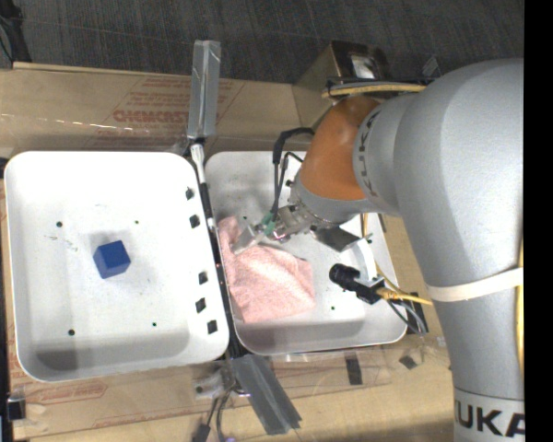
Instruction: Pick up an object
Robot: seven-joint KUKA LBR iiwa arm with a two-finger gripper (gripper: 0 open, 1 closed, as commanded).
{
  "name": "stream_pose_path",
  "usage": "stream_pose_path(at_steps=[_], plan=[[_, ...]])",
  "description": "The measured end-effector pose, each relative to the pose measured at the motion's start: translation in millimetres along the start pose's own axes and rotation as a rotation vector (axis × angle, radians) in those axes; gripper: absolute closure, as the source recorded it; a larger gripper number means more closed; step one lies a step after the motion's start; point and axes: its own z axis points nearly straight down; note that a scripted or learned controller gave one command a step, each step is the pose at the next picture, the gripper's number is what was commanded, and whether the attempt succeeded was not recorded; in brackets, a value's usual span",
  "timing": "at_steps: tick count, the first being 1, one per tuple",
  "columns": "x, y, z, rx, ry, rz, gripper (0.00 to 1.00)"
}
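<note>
"KUKA" lettering marks arm point(461, 182).

You can read "UKA" on the arm base point(487, 419); the red print on the cardboard point(157, 99) is too faint.

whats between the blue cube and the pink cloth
In the camera view, bare white floor of the left bin, then the two bins' touching rims, lie between the blue cube and the pink cloth.
</note>
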Motion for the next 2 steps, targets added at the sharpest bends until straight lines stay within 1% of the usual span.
stream_pose_path(at_steps=[1,2], plan=[[-10.2,-23.5,-0.3,-0.001,0.001,0.012,0.0],[-27.5,-54.1,-1.0,-0.002,0.0,0.0,0.0]])
